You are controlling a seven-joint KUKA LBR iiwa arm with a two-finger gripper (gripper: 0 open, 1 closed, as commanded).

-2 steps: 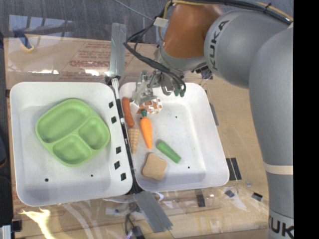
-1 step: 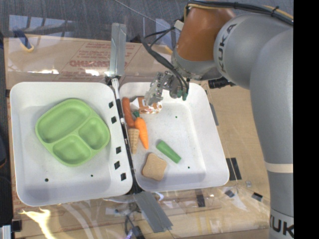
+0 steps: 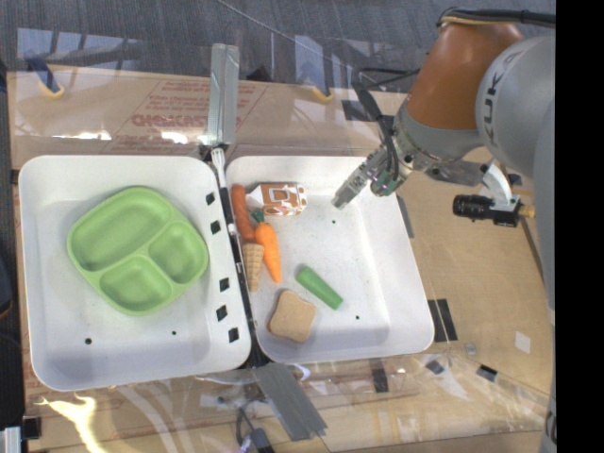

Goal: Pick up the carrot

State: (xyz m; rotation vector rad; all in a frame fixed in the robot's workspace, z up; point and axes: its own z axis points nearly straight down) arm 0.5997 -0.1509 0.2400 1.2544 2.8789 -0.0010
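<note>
Claw (image 3: 347,194) above right bin, apart from small orange carrot (image 3: 270,250).

One fixed camera here, up above the bench and looking down at a slant, far enough back to take in both white bins: the left bin (image 3: 57,347) and the right bin (image 3: 396,291) side by side. Floor runs along the top edge. The arm (image 3: 472,74) comes in from the right side.
</note>
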